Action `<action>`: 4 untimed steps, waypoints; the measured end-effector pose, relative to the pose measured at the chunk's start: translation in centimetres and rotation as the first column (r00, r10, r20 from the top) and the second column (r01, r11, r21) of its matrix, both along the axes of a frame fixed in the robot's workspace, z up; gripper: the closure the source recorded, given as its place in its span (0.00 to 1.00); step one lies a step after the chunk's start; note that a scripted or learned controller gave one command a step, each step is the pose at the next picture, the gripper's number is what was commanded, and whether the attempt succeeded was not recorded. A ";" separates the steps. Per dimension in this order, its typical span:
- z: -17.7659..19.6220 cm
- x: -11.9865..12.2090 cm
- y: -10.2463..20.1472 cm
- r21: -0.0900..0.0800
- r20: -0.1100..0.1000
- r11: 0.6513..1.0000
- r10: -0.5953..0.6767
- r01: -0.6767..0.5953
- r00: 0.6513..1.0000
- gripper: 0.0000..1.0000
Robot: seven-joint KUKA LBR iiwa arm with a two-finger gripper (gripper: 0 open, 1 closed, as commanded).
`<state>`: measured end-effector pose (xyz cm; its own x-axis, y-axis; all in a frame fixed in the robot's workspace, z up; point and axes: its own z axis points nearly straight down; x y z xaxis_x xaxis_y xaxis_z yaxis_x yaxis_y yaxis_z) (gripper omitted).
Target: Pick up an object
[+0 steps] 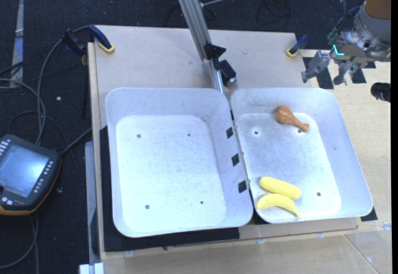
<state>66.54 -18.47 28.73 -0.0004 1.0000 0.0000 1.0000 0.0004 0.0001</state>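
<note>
Gripper (329,71) is seen at upper right, above bench beyond right bin (348,161), fingers spread, nothing held. Brown drumstick toy (291,117) is laid near bin's top; two yellow pcs (279,195) are laid touching at btm.

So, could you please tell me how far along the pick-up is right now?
Nothing looks done yet. The gripper is raised beyond the far right corner of the right bin, with nothing between its fingers. The drumstick and two bananas lie in that bin, so the whole pick remains.
</note>
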 end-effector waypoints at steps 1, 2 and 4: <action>0.0 0.0 0.0 0.000 0.000 1.000 0.000 0.000 1.000 0.00; -4.4 0.4 0.4 0.001 -0.004 1.000 0.000 0.000 1.000 0.00; -14.7 0.0 -0.2 0.001 -0.004 1.000 0.000 0.000 1.000 0.00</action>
